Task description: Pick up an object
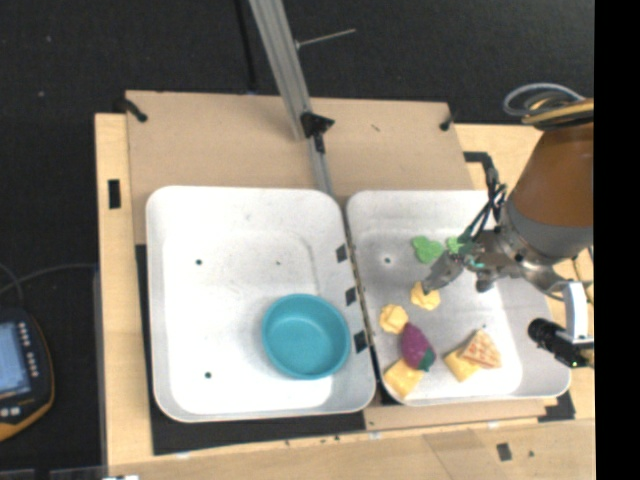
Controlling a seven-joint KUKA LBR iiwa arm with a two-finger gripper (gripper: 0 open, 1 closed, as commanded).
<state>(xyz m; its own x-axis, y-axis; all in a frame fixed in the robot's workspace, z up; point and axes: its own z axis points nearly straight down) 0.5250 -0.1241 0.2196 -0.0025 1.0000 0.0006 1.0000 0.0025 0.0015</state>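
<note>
Foreground: yellow toy block (402, 377) at right bin (380, 218) front rim.
Gripper (432, 286): tips touching small yellow piece (425, 296); grip state cannot be told.
Left bin (200, 228): teal bowl (305, 335).

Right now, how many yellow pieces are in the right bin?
4: one under the gripper at, one by the divider, one at the front edge, one beside the waffle wedge. The arm may hide more.

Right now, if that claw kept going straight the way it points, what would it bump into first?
Probably the small yellow toy piece right at the tip of the two-finger gripper, in the right white bin. Depth is unclear.
</note>
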